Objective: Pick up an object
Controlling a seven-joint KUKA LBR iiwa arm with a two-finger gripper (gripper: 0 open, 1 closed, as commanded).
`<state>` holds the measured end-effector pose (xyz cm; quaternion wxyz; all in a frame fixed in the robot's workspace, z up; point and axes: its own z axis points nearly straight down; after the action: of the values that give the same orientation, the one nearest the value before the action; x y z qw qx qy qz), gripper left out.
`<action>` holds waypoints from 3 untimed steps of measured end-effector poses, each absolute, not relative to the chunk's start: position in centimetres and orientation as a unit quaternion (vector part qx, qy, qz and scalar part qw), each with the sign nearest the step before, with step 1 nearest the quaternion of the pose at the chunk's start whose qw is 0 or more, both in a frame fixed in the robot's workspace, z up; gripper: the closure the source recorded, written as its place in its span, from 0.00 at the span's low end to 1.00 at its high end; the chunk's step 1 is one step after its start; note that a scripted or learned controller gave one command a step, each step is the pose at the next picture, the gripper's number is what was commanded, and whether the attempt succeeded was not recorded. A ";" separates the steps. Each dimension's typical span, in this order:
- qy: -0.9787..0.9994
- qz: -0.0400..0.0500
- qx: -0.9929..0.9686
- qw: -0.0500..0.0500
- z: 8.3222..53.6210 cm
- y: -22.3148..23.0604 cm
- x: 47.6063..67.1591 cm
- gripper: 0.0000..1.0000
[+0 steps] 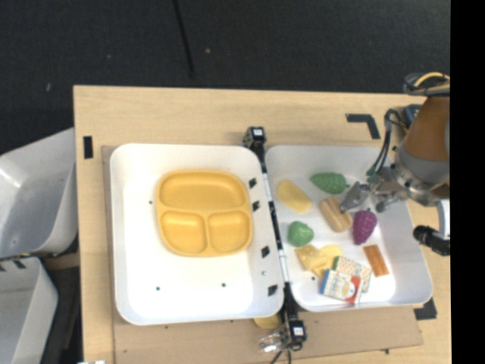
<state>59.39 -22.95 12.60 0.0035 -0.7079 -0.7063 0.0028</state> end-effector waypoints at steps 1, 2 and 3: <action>-0.706 0.002 -0.708 0.003 9.9 -22.9 52.9 0.00; -0.705 -0.001 -0.709 -0.001 11.1 -23.0 53.4 1.00; -0.704 -0.001 -0.711 -0.003 12.1 -23.1 53.5 1.00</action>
<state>53.46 -23.12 12.15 -0.0033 -0.7106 -0.7036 -0.0011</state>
